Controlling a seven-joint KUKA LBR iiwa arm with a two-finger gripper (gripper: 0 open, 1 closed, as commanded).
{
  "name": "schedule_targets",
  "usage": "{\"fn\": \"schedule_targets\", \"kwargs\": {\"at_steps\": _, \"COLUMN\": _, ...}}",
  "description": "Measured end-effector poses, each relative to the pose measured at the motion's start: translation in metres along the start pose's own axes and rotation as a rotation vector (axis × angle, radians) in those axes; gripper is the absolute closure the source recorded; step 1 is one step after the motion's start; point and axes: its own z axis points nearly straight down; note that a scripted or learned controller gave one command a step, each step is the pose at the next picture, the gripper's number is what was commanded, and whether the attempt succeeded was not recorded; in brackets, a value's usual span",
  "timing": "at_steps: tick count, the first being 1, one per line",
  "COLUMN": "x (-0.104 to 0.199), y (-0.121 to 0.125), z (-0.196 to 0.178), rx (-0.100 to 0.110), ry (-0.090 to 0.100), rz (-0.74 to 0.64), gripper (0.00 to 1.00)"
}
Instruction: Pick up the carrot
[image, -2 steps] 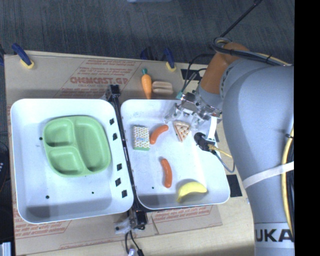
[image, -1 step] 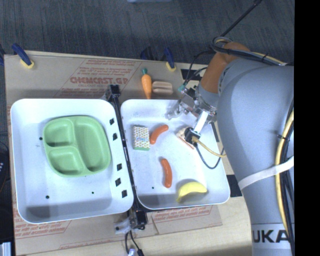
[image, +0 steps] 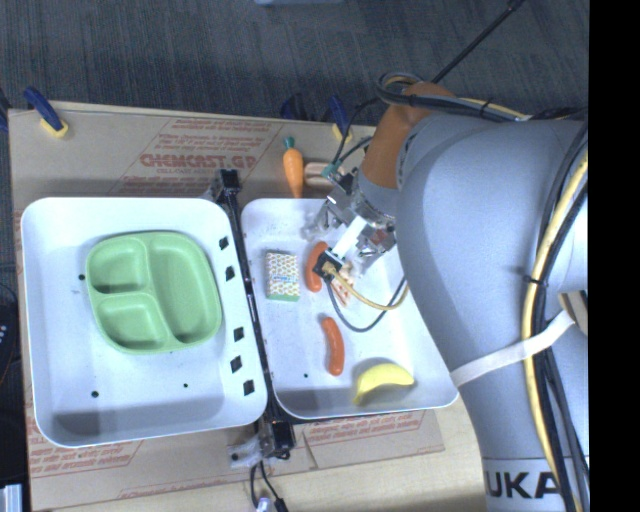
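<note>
Printed cardboard surface (image: 150, 150), smooth white right bin (image: 297, 352).
Tapered orange carrot (image: 292, 172) just outside that bin's rim; jaws' state unclear.

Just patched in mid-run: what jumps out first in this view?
The big grey arm looms at right, its gripper over the far end of the right bin. The carrot lies outside both bins, on the cardboard just beyond it; a green divided plate sits in the left bin.

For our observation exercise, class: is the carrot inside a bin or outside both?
Outside both. The carrot lies on the brown cardboard, just beyond the far rim of the right bin.
</note>
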Motion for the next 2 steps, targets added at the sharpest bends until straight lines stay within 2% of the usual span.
{"fn": "schedule_targets", "kwargs": {"at_steps": 1, "x": -0.042, "y": 0.033, "z": -0.108, "rx": 0.001, "ry": 0.000, "rz": -0.047, "gripper": 0.00}}
{"fn": "schedule_targets", "kwargs": {"at_steps": 2, "x": -0.029, "y": 0.019, "z": 0.001, "rx": 0.008, "ry": -0.004, "rz": 0.527, "gripper": 0.00}}
